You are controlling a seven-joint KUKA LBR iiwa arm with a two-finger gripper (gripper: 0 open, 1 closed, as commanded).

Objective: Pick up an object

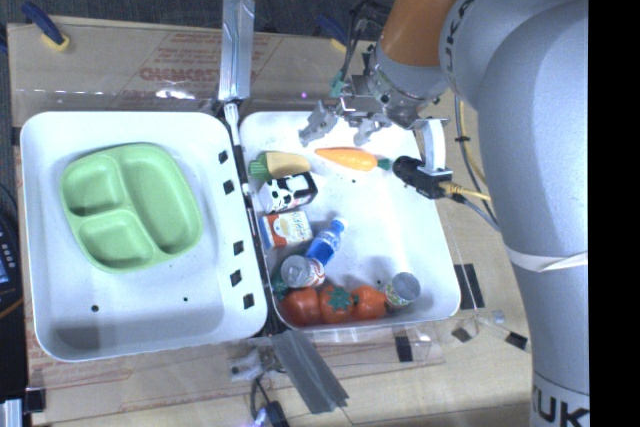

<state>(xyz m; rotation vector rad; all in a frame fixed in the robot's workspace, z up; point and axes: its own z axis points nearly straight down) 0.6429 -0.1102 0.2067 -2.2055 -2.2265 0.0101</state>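
End effector (345, 123) just above carrot (346, 158)

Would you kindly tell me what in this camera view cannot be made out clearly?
- Gripper: too small and blurred against the white right bin to tell how its jaws stand.
- Carton: its label print is too small to read.
- Red items at the bin's near wall: bunched together, so their kind and number are unclear.

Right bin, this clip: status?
Pincer open over right bin, holding nothing. Carrot just below it, untouched. Corn lies beside the carrot.
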